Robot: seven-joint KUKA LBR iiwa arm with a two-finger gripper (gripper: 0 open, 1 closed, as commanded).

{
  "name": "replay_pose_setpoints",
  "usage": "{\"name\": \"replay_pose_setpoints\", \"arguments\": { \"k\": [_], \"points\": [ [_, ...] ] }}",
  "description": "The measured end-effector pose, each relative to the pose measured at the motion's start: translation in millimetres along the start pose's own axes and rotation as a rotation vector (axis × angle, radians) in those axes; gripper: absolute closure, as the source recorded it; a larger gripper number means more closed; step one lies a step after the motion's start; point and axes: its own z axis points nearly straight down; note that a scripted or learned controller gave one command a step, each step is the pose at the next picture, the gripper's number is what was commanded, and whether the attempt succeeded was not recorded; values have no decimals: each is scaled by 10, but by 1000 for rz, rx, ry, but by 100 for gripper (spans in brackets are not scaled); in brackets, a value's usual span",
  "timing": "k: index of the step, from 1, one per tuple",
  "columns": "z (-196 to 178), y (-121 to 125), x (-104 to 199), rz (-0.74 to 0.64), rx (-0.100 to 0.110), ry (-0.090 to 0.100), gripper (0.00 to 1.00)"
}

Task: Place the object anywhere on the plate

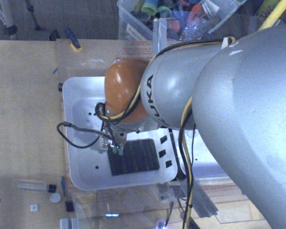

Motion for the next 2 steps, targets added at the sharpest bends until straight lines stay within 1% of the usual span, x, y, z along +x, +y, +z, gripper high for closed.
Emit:
{"name": "replay_pose_setpoints", "arguments": {
  "k": [1, 2],
  "points": [
    [-1509, -20, 133, 253, -1, -4, 100],
    [84, 61, -149, 522, -2, -2, 100]
  ]
}}
